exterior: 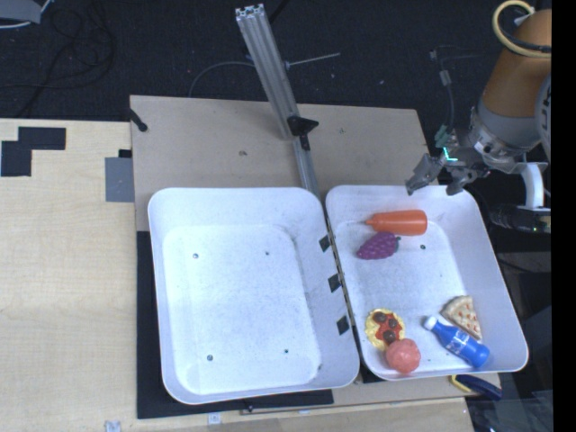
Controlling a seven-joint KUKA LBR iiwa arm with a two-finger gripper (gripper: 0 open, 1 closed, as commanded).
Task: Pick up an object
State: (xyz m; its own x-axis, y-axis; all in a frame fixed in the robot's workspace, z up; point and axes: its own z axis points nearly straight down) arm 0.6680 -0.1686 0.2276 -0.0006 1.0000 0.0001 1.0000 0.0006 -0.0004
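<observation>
Tabletop [81, 268], pale wood, carrying two shallow white bins side by side. Left bin [180, 207]: bare white floor. Right bin [490, 241]: orange carrot [397, 222] touching purple grapes [377, 246] near the far wall; yellow-and-red toy [384, 327], pink ball [403, 355], blue bottle [459, 341] and pizza slice [463, 314] clustered at the near end. Gripper [440, 177]: above the right bin's far rim, fingers spread, nothing between them; carrot lies just below and left of it.

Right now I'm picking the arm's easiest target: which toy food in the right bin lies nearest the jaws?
The orange carrot-shaped toy, lying at the bin's far edge just below the gripper. The purple grape bunch lies just beyond it; the others sit at the near end.
</observation>
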